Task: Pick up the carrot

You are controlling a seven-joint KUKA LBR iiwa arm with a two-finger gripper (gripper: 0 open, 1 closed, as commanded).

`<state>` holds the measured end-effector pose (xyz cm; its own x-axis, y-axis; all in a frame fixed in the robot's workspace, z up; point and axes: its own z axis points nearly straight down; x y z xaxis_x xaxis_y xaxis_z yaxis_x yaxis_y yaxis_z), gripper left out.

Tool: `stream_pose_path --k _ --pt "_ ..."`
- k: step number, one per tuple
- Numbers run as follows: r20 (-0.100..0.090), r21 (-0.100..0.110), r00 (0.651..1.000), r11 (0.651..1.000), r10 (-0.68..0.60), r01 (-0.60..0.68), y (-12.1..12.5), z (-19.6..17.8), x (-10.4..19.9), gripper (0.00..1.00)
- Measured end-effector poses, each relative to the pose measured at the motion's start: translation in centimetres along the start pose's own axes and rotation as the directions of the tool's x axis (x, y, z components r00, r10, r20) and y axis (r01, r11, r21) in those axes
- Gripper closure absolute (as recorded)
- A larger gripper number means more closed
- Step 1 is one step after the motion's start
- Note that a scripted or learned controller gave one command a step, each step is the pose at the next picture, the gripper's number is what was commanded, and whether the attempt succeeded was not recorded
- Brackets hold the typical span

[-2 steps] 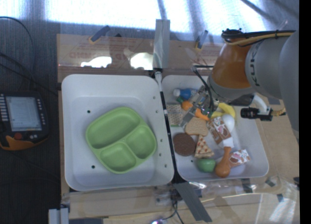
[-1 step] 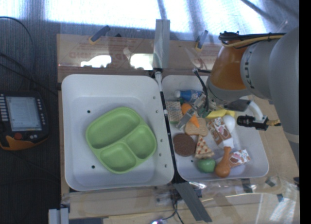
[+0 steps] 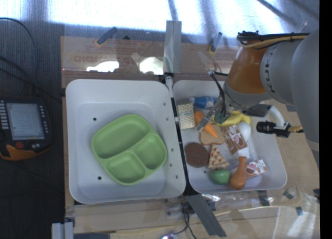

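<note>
Sunlit stripes fall across the far edge of the wooden table (image 3: 129,59), which carries two shallow white bins side by side. At the right bin (image 3: 275,173), the fingers (image 3: 218,114) sit low among the toy food, dark and small against the clutter; whether they are spread or closed cannot be told, and nothing can be seen between them. The carrot (image 3: 209,129) lies just below the fingers, an orange wedge pointing toward the bin's near side, resting partly over a slice of bread (image 3: 211,138). A banana (image 3: 236,120) lies just right of the carrot, and a cracker (image 3: 185,116) lies to its left beside the wall between the bins. Nearer than the carrot are a round brown cookie (image 3: 196,154), a pizza slice (image 3: 217,157), a green fruit (image 3: 220,176) and a drumstick (image 3: 239,174). Above the fingers rises the grey arm (image 3: 301,72) with its orange band (image 3: 248,74). Left of the carrot's bin, the left bin (image 3: 83,98) holds a green divided plate (image 3: 129,149). A control pendant (image 3: 23,129) lies off the table, well left of both bins.
</note>
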<state>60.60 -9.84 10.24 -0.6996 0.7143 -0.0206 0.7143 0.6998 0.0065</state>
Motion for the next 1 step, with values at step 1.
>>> stream_pose_path --k 1 --pt "-0.009 0.000 0.990 0.990 -0.143 0.143 1.00 -11.15 -0.28 1.00"
